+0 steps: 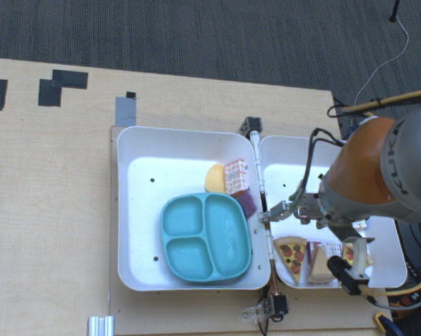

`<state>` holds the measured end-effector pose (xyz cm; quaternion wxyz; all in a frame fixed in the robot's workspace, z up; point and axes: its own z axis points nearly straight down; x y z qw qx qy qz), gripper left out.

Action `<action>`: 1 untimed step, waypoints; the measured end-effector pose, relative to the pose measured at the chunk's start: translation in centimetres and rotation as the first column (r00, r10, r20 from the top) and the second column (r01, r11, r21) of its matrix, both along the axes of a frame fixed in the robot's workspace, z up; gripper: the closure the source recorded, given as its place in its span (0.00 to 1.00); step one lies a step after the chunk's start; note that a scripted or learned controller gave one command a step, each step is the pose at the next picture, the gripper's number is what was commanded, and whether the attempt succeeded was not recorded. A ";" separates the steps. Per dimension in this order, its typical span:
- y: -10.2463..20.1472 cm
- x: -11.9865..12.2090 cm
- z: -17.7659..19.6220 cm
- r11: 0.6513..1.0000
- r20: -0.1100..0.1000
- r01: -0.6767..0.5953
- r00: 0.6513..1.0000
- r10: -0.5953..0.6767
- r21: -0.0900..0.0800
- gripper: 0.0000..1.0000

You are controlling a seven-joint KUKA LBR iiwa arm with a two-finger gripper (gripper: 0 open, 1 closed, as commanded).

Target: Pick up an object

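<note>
Claw (286,211) hangs low at the left edge of the right bin (285,175), seen from the overhead camera; whether it is spread or closed we cannot tell. We judge the pizza slice (291,254) the nearest pick: it lies just nearward of the claw, its tip pointing at the near rim.

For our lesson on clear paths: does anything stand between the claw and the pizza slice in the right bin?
Nothing visible does: the claw hangs near the bins' shared wall, and only bare white floor shows between it and the pizza slice.
</note>
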<state>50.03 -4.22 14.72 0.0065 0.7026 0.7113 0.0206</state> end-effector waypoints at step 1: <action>0.0 0.0 0.0 1.000 0.000 0.000 1.000 0.000 0.000 0.00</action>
